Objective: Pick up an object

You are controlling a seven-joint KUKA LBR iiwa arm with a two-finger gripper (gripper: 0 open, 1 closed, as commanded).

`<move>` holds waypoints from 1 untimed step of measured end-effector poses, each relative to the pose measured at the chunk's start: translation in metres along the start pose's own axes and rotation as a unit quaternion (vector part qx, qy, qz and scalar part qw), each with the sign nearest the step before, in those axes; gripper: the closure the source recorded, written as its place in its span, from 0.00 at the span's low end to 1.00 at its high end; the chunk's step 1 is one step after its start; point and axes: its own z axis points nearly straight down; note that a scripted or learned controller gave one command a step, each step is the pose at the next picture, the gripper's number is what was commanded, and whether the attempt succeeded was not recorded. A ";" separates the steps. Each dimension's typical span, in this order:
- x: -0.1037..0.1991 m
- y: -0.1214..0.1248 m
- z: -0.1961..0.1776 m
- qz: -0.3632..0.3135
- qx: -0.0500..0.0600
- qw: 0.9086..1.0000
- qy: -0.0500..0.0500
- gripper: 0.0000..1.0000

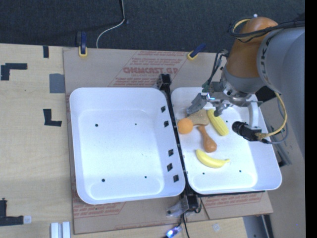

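My gripper [210, 106] hangs over the far part of the right bin [257, 180], its fingers spread open with nothing between them. Just below it lie a short yellow piece [218, 123] and a tan wooden piece with a brown handle [205, 134]. An orange ball [184, 126] rests against the bin's left wall. Nearer the front of the bin lies a yellow banana [212, 159].
The left bin [119, 148] stands alongside, parted from the right one by a black divider [171, 133]. Both sit on a cardboard sheet [143, 71] held by clamps at the back. The arm's grey and orange body [257, 48] looms over the right bin's far right corner.
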 end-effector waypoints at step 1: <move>-0.008 0.038 0.000 -0.003 -0.003 1.000 0.001 0.00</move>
